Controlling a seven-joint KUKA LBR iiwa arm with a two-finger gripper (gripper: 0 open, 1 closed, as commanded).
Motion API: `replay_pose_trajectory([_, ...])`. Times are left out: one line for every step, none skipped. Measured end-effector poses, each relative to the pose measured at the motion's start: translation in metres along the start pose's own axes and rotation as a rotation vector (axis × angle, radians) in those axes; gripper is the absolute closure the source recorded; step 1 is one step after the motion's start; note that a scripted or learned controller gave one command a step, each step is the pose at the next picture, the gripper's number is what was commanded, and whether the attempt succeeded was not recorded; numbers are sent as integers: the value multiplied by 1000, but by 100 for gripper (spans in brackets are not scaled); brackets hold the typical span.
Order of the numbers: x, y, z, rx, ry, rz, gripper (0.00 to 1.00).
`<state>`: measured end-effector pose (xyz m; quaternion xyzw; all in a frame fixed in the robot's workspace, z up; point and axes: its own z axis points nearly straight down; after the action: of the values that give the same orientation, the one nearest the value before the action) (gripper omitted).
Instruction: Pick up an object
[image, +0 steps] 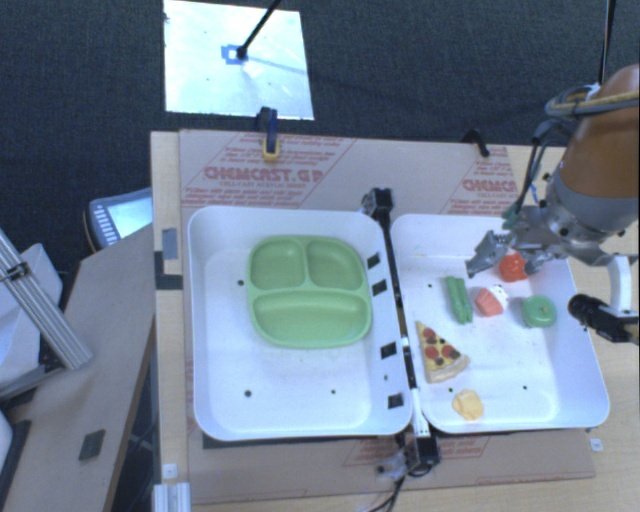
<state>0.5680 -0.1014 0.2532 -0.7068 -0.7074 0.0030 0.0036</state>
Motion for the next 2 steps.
replay_pose_trajectory([0, 2, -6, -11, -1, -2, 0])
replay_pose_trajectory([1, -3, 56, -6, 0, 0, 0])
